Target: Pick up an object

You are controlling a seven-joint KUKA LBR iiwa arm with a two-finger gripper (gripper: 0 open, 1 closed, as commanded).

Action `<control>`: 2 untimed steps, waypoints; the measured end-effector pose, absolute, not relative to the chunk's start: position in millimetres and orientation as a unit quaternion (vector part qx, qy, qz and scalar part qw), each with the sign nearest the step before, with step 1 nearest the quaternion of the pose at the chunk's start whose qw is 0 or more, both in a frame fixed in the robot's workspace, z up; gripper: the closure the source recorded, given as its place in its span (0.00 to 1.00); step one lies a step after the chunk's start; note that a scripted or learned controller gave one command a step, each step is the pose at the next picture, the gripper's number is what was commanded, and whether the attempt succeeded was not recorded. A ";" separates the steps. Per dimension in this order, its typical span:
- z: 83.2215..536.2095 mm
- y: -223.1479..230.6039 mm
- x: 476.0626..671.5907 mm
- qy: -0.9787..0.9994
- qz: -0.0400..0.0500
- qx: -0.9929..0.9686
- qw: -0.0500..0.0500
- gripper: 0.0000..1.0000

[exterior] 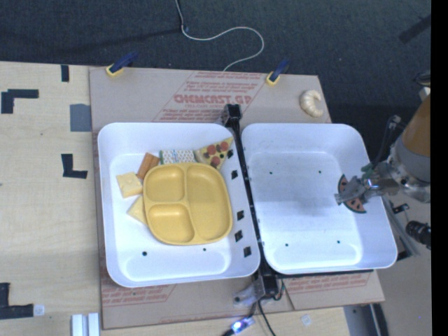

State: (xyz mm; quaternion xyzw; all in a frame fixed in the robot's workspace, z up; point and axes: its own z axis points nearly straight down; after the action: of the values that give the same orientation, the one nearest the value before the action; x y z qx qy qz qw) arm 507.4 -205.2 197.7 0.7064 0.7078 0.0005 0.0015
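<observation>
Dark carpet runs behind the worktop [42,187], w/ a pale wood top carrying black tape marks at far left and a brown cardboard sheet [210,93] under the bins. Printed on that sheet in red is what looks like "CHEMCAST GP", the smaller lines too blurry to read.

Left bin [119,257] holds the clutter: a yellow divided plate [187,203] in the middle, three compartments, w/ a pale square piece [129,184] and a brownish piece [148,164] just beside its left rim, and a patterned item, poss. a toy pizza slice [217,151], near its top right corner. A thin cable [224,37] loops across the carpet above.

Right bin [301,187] is mostly bare white. At its right side the claw [352,196] sits low over the bin floor, arm reaching in from the right. A small round dark-and-orange object [356,204] sits right at the claw tips; can't tell whether the claw is spread or pinching it, too small and blurred.

Judging by this, it's the grasp step, approx. midway. Next move calls for a firm close on the object, then a straight lift clear of the bin wall. A cream lump [312,102] lies outside on the cardboard.
</observation>
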 end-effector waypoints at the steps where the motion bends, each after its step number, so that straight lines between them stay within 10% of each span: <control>1: 225.7 -204.7 508.0 0.708 0.000 0.707 0.001 1.00; 2: 216.2 -151.9 536.4 0.710 0.000 0.705 -0.001 1.00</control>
State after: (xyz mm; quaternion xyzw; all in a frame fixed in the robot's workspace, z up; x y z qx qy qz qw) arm 536.4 -151.9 216.2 0.7046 0.7096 0.0002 -0.0008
